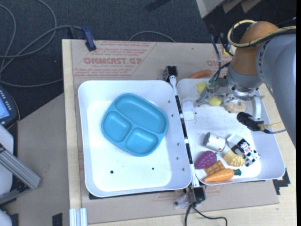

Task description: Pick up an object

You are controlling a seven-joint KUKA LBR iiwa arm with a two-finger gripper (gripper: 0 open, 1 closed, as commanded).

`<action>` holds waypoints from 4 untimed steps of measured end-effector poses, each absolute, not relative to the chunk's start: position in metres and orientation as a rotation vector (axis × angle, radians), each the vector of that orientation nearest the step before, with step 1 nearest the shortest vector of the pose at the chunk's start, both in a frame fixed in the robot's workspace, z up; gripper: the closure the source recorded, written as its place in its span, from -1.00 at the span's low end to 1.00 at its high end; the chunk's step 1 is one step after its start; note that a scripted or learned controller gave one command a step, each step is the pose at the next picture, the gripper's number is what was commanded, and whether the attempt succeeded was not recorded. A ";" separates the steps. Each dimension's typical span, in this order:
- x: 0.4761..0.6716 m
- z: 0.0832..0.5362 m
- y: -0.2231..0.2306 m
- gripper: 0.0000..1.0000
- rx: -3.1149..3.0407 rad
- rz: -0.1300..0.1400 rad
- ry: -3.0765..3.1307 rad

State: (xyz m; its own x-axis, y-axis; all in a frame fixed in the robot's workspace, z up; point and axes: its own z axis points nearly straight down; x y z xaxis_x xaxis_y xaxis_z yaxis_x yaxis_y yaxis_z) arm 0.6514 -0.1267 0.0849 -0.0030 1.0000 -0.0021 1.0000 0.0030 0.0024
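My gripper [212, 96] hangs low over the far left part of the right bin [269, 160], under the orange-banded wrist [248, 55]. A yellow toy [206, 86] lies right at the gripper, partly hidden by it; I cannot tell whether they touch. A beige piece [233, 107] sits just to the gripper's right. Nearer the front lie a white cylinder [214, 141], a purple grape bunch [205, 159], a yellow corn piece [233, 159], an orange carrot [219, 175] and a black-and-white spotted item [247, 150].
The left bin [94, 168] holds a blue divided plate [135, 124]. A black clamp [170, 72] sits on the ridge between the bins. An orange item [201, 73] lies on the board behind the right bin. Cables trail across the floor at the back.
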 end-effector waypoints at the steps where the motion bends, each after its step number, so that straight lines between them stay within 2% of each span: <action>1: 0.644 0.092 -0.129 1.00 2.233 -0.028 2.234; 2: 0.647 0.094 -0.128 -1.00 2.226 -0.016 2.229; 3: 0.657 0.078 -0.101 -1.00 2.237 -0.057 2.247; 4: 0.657 0.079 -0.102 -1.00 2.241 -0.054 2.245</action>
State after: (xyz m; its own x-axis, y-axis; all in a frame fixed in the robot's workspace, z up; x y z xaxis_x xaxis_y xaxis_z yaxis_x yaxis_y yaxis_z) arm 0.6566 -0.1017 0.0789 -0.0017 1.0000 -0.0021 0.9989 0.0016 -0.0461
